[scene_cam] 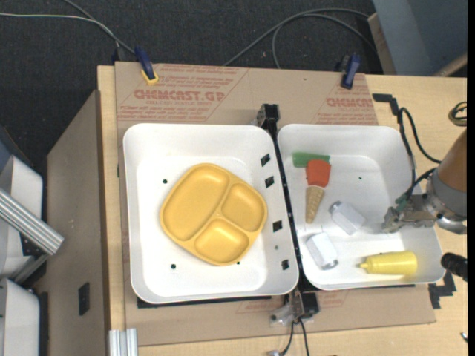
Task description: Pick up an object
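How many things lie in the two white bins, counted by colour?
Yellow: 2, the divided plate in the left bin and the squeeze bottle in the right bin.
Orange-red with green: 1, the toy carrot.
Tan: 1, the cone.
Clear or whitish: 2, small pieces.
Total: 6

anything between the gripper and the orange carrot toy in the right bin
In the camera view, a small clear plastic cup lies roughly between the gripper and the orange carrot toy.

Bench: tan paper-covered board (pixel 245 80) with red print. Two shallow white plastic bins side by side on it, left (pixel 141 221), right (pixel 386 143).
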You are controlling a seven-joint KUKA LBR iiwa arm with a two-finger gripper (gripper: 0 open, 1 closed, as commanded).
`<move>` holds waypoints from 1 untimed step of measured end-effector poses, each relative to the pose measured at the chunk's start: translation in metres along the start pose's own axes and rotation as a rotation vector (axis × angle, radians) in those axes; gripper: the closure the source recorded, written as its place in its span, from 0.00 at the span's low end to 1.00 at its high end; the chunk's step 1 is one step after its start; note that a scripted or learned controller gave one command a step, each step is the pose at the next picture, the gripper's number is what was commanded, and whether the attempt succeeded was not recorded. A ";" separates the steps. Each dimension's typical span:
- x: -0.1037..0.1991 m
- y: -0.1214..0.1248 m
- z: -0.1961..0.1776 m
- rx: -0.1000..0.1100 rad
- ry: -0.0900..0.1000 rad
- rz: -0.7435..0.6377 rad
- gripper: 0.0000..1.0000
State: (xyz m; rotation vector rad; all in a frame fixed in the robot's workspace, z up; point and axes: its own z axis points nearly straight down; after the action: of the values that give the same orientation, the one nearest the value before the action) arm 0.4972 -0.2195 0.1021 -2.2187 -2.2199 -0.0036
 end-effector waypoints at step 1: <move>0.008 -0.003 -0.057 -0.007 -0.006 -0.001 1.00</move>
State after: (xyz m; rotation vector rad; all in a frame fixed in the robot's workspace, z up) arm 0.4939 -0.2113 0.1594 -2.2234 -2.2275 -0.0043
